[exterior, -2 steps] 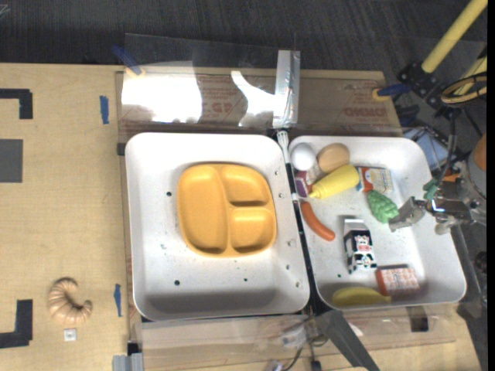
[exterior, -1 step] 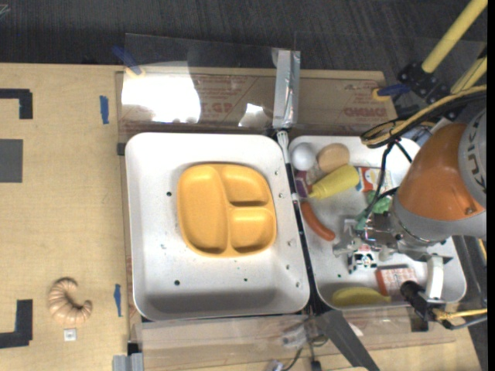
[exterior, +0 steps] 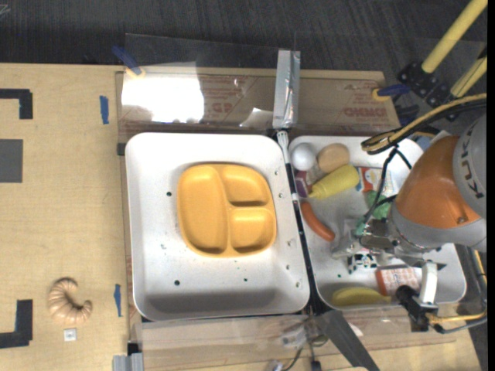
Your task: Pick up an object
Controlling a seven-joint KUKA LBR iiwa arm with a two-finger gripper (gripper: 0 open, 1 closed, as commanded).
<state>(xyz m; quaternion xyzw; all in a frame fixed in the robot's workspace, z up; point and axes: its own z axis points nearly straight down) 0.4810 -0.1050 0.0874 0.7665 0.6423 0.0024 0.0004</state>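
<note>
Overhead, your gripper (exterior: 370,247) sat low in the right bin (exterior: 456,284); its grip couldn't be read. Orange carrot (exterior: 317,221) at its 10 o'clock, yellow banana (exterior: 356,294) at 6, mustard bottle (exterior: 336,182) at 11. Yellow divided tray (exterior: 226,208) occupied the left bin (exterior: 155,284).

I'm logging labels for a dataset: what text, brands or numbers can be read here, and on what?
"KU", partly cut off, on the arm.
Red print on the cardboard wall behind the bins: too blurred to read.
Label on the small packet in the right bin: too small to read.
</note>
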